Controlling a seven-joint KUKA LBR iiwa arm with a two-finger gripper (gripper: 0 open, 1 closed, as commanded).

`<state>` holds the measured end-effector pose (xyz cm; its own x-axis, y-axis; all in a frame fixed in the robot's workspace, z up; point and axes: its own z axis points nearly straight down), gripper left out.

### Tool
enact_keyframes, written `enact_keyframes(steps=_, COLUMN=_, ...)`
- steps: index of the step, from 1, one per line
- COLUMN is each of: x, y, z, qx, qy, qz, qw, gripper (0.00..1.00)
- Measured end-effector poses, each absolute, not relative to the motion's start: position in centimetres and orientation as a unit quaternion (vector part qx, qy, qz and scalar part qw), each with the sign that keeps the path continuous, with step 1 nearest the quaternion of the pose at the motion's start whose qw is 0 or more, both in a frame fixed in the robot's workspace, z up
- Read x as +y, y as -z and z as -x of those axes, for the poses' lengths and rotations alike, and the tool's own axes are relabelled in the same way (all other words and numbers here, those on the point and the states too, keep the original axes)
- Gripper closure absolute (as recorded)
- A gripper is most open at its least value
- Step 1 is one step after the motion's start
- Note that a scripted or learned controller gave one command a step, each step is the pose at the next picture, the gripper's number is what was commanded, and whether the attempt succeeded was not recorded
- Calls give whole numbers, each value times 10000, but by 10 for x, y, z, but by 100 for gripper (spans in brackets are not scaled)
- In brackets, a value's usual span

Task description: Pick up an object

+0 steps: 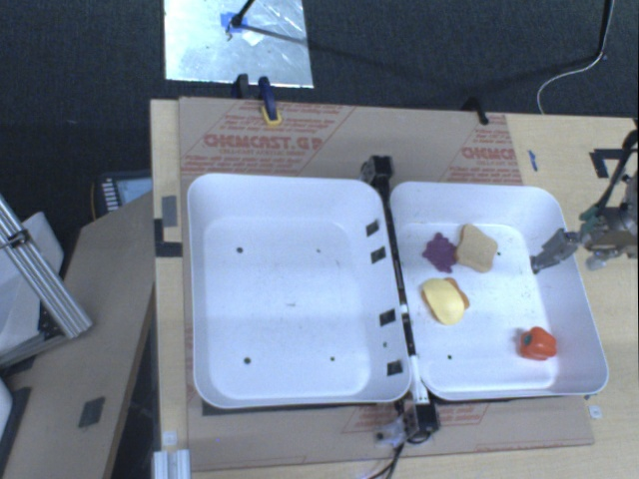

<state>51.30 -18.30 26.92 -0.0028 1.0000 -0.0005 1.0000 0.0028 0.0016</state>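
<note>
1. The gripper [551, 252] sits at the right rim of the right bin [584, 312], reaching in from the right. Its dark tip pokes over the bin wall; whether it is spread or pressed together I cannot tell, and nothing is visibly held.
2. The step in hand looks like the approach — no object has been picked yet.
3. Nearest the tip is the tan block [477, 248], in the upper middle of the right bin. It touches or almost touches the purple piece [439, 251] on its left, so a descent there risks nudging both.
4. The yellow object [445, 300] lies just below that pair, close to the divider between the bins — rounded, so probably prone to slipping out of a pinch.
5. The orange-red object [537, 343] rests alone near the bin's lower right corner, well apart from the others. It seems the cleanest target: come straight down over it with room on both sides, keeping off the nearby wall.
6. Count: two white bins; four objects, all in the right bin — one tan, one purple, one yellow, one orange-red. The left bin [200, 297] shows bare floor with small dark dots.
</note>
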Motion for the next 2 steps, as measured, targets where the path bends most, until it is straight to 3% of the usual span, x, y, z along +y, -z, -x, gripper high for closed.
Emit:
enact_keyframes(steps=1, x=-183, y=-280, z=-514, qx=7093, qy=-14, qz=-7049, qw=25, gripper=100)
enact_keyframes(steps=2, x=-174, y=-431, z=-487, qx=7092, qy=-50, qz=-7049, qw=91, gripper=100)
